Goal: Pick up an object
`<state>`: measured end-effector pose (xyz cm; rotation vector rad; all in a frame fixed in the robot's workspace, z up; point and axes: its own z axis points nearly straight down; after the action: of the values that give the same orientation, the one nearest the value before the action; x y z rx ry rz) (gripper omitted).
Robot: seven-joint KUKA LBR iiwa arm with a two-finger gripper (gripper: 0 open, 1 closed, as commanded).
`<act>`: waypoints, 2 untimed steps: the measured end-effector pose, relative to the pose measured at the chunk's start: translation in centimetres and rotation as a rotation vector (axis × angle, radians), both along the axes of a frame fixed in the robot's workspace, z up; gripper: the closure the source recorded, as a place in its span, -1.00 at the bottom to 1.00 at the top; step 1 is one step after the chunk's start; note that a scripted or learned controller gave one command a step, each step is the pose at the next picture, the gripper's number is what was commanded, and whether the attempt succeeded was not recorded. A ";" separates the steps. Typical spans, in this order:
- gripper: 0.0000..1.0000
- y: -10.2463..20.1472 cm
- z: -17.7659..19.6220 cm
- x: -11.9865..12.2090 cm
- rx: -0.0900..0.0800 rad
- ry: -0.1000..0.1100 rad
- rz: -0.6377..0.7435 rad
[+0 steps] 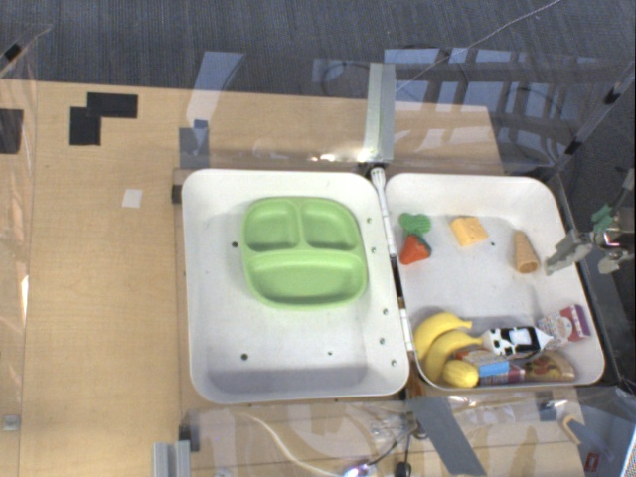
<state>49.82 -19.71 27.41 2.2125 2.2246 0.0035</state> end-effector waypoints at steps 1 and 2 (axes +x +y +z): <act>-1.00 1.7 -16.6 12.1 0.000 -0.005 -0.159; -1.00 9.4 -18.5 15.9 0.001 -0.008 0.133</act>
<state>65.75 -10.28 8.90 2.0562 2.3636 0.0130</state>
